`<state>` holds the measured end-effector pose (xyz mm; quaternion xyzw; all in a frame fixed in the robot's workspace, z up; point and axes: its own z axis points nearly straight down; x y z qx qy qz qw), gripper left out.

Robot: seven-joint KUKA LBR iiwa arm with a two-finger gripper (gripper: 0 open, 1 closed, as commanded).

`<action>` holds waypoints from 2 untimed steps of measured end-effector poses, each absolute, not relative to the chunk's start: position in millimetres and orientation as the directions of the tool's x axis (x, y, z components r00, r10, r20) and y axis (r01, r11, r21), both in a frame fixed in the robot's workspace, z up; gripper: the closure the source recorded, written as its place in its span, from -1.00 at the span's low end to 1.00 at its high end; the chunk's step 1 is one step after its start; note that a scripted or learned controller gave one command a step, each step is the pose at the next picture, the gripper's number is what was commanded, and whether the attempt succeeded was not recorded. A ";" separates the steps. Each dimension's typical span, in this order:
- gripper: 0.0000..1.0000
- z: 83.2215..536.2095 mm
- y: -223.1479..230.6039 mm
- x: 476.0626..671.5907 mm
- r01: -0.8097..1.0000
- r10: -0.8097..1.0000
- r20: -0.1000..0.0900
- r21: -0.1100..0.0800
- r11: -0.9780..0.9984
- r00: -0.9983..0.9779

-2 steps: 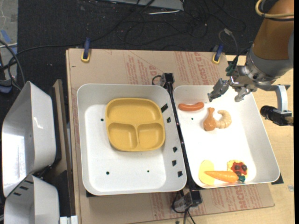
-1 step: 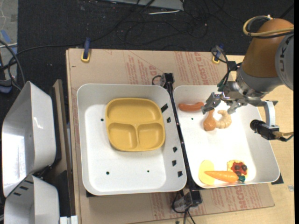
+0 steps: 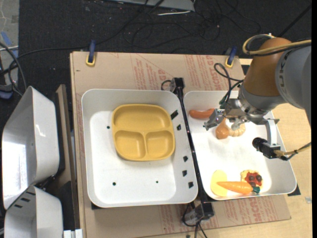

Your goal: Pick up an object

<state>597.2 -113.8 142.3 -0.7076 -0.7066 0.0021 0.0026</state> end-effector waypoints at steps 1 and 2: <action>-1.00 88.6 -113.2 595.7 1.000 1.000 0.001 -0.006 -0.002 0.002; 1.00 102.4 -113.3 597.7 1.000 1.000 0.000 0.000 -0.003 0.003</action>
